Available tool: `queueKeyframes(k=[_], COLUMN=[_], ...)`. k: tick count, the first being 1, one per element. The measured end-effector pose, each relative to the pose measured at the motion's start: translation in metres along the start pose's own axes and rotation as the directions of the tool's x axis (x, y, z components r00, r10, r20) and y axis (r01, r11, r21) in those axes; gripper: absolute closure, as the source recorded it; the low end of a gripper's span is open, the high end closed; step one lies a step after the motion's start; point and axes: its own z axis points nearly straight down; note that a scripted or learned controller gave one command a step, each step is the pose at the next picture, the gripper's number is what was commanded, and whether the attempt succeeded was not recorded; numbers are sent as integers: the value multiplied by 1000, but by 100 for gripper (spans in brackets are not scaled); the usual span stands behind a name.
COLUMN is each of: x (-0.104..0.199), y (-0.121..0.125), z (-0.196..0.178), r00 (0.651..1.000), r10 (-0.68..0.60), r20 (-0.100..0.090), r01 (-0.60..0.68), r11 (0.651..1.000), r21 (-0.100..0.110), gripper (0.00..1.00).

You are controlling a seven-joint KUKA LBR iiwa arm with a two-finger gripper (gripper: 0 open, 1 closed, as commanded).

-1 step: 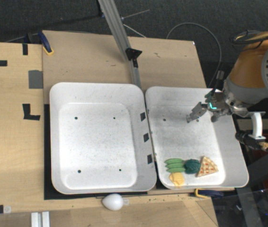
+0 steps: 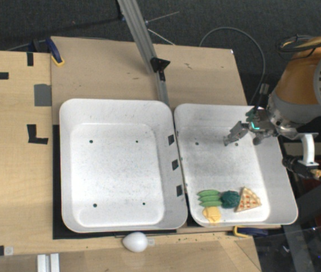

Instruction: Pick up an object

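Objects: four small toy foods clustered at the near end of the right white bin (image 2: 206,123) — a green ridged pod-shaped piece (image 2: 208,196), a dark green bumpy broccoli-like lump (image 2: 229,198), a yellow corn-like piece (image 2: 211,213), and an orange-and-tan pizza-slice wedge (image 2: 248,199).
Arrangement: the pod and the yellow piece touch; the lump sits between the pod and the wedge, touching or nearly so.
Handling: judged light, stiff plastic, likely smooth and apt to slip; none looks fragile.
Hold point: the wedge looks easiest, taken across its two straight sides from its outer, open side; the lump would be pinched across its middle.
Claw: grey two-finger claw (image 2: 244,134) hanging over the far half of the right bin, well apart from the cluster — fingers spread apart, nothing between them.
Edges: the cluster lies close to the bin's near rim; the wedge is nearest the right-hand corner.
Open room: bare bin floor lies between claw and cluster.
Neighbours: left white bin (image 2: 115,109); a white egg-shaped object (image 2: 135,242) on the wooden surface (image 2: 13,169) outside the bins.
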Motion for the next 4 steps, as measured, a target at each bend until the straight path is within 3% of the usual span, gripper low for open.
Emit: queueKeyframes(k=[2,3,4], x=[7,7,0], y=[-3,-2,2], z=[99,86,40], r00=[1000,1000,1000], r10=[1,-1,1], r20=[0,0,2], r01=[-1,1,-1], r11=[1000,1000,1000], r21=[6,2,-5], gripper=[0,100,100])
